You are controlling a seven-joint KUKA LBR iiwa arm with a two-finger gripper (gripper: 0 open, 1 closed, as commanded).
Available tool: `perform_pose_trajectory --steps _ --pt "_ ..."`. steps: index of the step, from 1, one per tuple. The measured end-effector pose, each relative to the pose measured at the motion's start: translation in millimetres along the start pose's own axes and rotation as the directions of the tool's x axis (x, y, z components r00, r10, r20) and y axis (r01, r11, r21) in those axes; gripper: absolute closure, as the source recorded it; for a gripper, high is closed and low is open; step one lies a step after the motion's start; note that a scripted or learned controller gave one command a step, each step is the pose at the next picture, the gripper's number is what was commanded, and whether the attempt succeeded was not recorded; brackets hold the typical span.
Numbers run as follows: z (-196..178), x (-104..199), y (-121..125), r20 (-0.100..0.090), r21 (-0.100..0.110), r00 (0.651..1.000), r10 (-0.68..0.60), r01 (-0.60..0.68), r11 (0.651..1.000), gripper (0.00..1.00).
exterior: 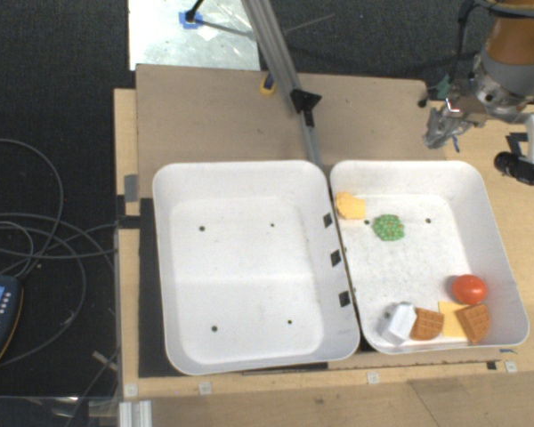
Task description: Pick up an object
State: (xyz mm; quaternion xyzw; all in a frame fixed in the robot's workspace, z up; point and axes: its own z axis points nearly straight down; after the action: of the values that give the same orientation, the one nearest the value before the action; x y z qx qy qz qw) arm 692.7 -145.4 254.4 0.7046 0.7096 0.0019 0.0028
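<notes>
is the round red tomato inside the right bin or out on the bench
Inside. The round red tomato rests on the right white bin's floor, near its right wall.

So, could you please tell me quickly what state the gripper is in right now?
Gripper: cannot be told; it is above the bench past the right bin's far rim, with nothing seen in it.

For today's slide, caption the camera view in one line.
Gripper hovers beyond the right bin, which holds a tomato and peas.
</notes>
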Motion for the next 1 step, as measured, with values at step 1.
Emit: perform_pose_trajectory --steps 1 --pt "12.4 41.6 -33.8 -0.003 0.007 1.000 -0.002 0.002 1.000 1.00"
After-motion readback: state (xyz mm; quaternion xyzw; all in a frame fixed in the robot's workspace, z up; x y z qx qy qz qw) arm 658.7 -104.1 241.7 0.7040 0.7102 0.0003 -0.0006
